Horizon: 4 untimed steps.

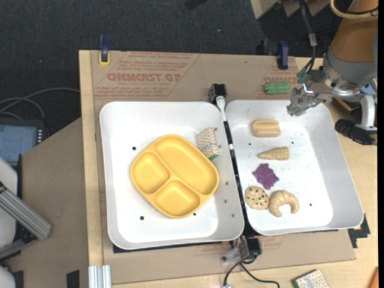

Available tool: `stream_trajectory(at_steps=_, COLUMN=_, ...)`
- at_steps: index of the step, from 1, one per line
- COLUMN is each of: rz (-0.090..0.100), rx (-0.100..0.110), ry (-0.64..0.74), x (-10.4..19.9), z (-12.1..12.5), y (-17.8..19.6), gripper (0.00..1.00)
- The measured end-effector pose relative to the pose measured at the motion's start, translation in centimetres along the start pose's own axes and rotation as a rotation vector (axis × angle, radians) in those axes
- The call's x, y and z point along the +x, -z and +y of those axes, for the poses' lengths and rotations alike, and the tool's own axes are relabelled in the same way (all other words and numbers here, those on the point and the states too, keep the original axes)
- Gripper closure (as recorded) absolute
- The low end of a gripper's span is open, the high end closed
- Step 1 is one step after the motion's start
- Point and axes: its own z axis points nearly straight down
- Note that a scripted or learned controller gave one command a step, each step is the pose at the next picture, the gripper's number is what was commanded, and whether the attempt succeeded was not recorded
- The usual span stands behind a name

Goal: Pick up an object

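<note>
The right bin [336,179] holds several toy foods: a tan bread loaf [266,128], a waffle cone [274,154], a purple grape bunch [265,175], a chocolate-chip cookie [257,197] and a croissant [283,202]. My gripper [298,105] hangs over that bin's far right corner, above and right of the bread loaf, with nothing seen between its fingers. The left bin [117,161] carries a yellow divided plate [173,175] and a small patterned packet [207,141] beside the plate's far right edge.
A green object [278,89] lies on the cardboard behind the right bin, close to the gripper. A black clip [217,92] sits where the bins meet at the back. Blue clamps [104,56] hold the cardboard's far edge.
</note>
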Motion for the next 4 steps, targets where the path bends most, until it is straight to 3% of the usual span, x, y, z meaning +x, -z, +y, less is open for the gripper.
stream_trajectory(at_steps=1, rz=0.002, rx=0.007, ry=0.002, x=1.9, z=-2.5, y=0.0, gripper=1.00)
stream_trajectory(at_steps=3, rz=0.002, rx=0.008, ry=0.000, x=2.2, z=-5.3, y=0.3, gripper=1.00)
stream_trajectory(at_steps=4, rz=-0.001, rx=0.000, ry=0.001, x=1.2, z=-4.1, y=1.2, gripper=1.00)
